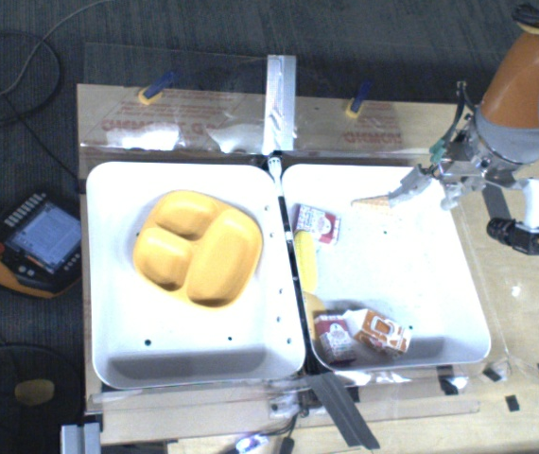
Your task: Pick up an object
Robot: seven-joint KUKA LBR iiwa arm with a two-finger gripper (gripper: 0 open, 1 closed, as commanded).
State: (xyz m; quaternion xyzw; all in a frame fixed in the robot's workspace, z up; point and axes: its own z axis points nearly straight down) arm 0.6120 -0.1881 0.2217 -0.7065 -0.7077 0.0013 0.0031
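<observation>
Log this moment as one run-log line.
arm: over right bin's upper right | gripper: nothing seen held | right bin: snack packets, small carton | left bin: yellow tray

Bright even overhead light; white bins glare; slightly soft.

Both bins (109, 282) white. Left one: yellow cushion-like lump (197, 247). Right one: yellow bar (305, 258), maroon-and-white packet (316, 222), dark red packet (335, 336), orange-and-white packet (384, 333). My arm (520, 83) orange over grey.
</observation>
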